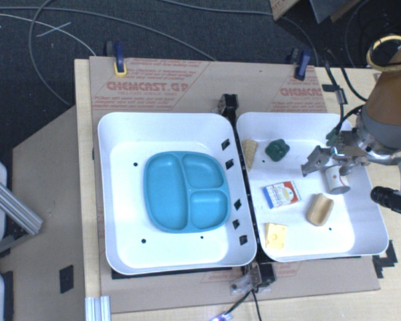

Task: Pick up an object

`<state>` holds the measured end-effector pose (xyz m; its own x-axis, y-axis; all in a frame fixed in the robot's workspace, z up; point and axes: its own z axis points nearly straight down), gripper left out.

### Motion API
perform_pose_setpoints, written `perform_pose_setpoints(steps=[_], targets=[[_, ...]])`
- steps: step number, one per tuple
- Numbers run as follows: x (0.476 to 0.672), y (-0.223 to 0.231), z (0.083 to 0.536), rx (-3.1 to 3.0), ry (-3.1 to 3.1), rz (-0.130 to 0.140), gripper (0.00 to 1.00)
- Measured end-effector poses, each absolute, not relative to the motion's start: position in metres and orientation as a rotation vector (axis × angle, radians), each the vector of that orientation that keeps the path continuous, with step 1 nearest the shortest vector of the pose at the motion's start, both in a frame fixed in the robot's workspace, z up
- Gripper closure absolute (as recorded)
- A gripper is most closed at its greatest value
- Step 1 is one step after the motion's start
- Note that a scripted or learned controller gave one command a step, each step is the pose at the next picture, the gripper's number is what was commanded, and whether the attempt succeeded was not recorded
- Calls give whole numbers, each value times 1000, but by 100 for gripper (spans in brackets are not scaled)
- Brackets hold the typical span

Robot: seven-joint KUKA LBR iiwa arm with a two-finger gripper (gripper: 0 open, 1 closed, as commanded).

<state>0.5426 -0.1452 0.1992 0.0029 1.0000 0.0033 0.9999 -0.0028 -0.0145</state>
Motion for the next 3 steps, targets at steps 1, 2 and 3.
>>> perform_pose_setpoints(steps=[1, 2, 3], targets=[[546, -145, 206, -2220, -2220, 1, 0], [540, -142, 144, -2216, -2216, 5, 0], [541, -142, 94, -2223, -2220, -4, 0]])
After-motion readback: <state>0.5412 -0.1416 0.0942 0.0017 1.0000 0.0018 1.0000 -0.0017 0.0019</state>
